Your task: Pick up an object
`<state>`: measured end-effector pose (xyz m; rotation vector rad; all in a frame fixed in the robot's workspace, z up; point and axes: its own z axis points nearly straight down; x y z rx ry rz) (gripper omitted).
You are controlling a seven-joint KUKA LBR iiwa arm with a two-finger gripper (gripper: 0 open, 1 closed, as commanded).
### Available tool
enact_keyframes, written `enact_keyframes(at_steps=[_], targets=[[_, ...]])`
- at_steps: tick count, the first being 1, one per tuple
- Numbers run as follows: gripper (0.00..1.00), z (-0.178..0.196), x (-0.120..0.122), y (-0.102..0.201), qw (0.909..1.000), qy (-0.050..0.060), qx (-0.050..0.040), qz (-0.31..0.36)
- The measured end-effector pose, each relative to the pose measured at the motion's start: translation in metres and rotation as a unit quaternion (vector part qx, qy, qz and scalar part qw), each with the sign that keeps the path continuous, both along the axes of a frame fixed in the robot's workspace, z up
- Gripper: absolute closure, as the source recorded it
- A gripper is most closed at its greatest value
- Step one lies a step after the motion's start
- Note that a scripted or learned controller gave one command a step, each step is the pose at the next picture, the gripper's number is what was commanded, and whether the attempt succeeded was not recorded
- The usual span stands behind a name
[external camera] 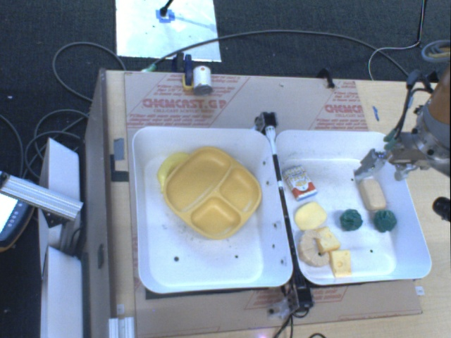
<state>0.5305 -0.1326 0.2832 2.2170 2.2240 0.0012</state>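
Note:
My gripper (384, 169) hangs over the far part of the right bin (416, 259), with the arm coming in from the right edge. Its fingers are spread open and nothing is between them. Just in front of it a tan bread-like piece (373, 194) lies on the bin floor. Two dark green lumps (351, 220) (385, 221) sit nearer the front. Further left lie a red and white carton (299, 182), a pale yellow round piece (310, 215), a bagel (310, 250) and two yellow cheese cubes (328, 241) (341, 263).
The left bin (151, 259) holds a yellow divided plate (212, 191) over a smaller yellow piece (169, 167). A clamp (267, 122) sits where the bins meet at the back. Cables run across the dark floor behind the bench.

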Motion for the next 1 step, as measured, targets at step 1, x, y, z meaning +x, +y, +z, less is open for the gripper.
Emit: enact_keyframes(at_steps=[1], targets=[[0.00, -0.0401, -0.0171, -0.0306, 1.0000, 0.000, -0.0004, -0.001]])
